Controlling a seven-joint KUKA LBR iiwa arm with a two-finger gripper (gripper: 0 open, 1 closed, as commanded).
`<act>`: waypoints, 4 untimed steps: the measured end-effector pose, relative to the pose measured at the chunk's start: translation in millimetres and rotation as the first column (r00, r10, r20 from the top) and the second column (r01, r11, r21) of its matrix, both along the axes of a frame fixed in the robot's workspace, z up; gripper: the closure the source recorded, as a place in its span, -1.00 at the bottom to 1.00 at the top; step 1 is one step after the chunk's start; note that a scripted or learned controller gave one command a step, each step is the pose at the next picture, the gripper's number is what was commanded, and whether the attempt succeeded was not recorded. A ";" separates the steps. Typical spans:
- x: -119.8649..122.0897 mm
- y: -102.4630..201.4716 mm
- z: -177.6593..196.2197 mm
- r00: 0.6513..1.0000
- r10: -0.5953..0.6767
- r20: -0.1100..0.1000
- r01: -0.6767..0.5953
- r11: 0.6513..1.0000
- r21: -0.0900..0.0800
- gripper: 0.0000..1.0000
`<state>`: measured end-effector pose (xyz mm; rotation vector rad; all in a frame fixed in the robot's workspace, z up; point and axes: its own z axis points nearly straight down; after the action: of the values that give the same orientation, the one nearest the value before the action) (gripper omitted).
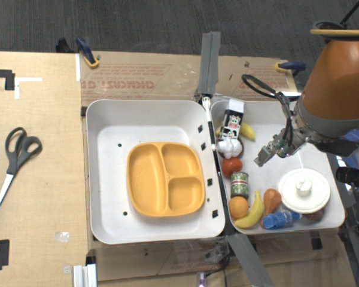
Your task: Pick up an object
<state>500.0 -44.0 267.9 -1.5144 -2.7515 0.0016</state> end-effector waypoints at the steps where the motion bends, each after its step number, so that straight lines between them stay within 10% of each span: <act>1: 67.3 -60.6 54.7 1.000 -0.008 0.002 0.008 1.000 -0.002 1.00; 2: 112.4 -56.5 -75.6 0.991 -0.134 0.000 0.134 0.991 -0.001 1.00; 3: 159.5 -135.9 63.3 1.000 -0.026 0.004 0.026 1.000 -0.002 1.00; 4: 143.3 -87.1 -56.0 1.000 -0.027 0.002 0.027 1.000 -0.001 1.00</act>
<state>643.3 -131.1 211.9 -1.5529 -2.7324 0.0009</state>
